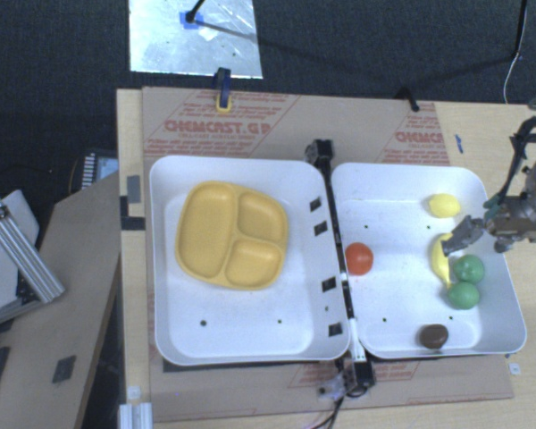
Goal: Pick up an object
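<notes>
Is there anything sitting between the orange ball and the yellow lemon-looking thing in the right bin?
No. Camera view shows bare white floor between orange ball and lemon.

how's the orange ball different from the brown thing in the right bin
The orange ball is bright and sits by the right bin's left wall, mid-height; the brown thing is dark and lies near the front edge. The ball looks slightly larger. Both are small, rounded and lie apart from the gripper.

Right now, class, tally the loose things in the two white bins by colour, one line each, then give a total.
Yellow: 3 (plate, lemon, banana)
Green: 2 (ball, ball)
Orange-red: 1 (ball)
Brown: 1 (lump)
Total: 7
</notes>
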